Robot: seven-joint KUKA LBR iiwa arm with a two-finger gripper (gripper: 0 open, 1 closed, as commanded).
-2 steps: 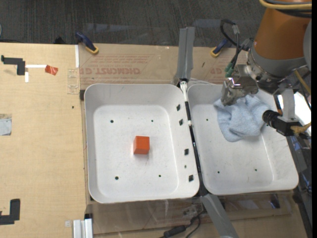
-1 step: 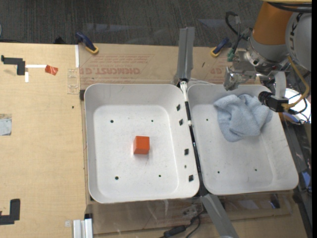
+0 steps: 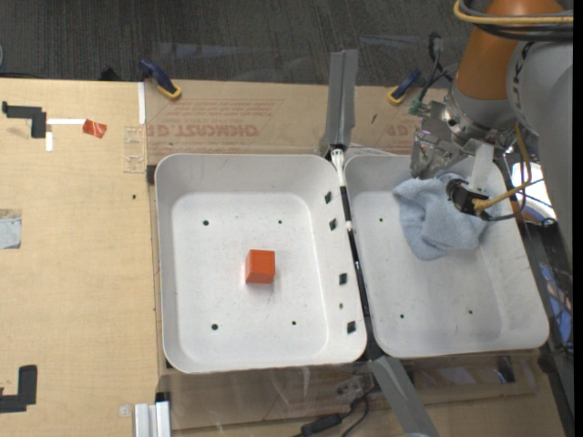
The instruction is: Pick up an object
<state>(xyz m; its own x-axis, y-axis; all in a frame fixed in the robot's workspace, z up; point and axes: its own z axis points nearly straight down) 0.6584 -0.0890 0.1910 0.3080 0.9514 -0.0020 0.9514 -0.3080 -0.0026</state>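
The claw sits at the top of the crumpled blue cloth in the right bin, its grip unclear, and loose fabric could slip free.

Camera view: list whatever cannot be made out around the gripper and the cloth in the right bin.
- Gripper: its tips are lost among cables and the wrist body, so open or shut cannot be told.
- Blue cloth: its upper right part is covered by the gripper, so contact or a grasp cannot be judged.
- Right bin: the floor under the cloth is hidden.
- Arm: cut off by the top and right edges.
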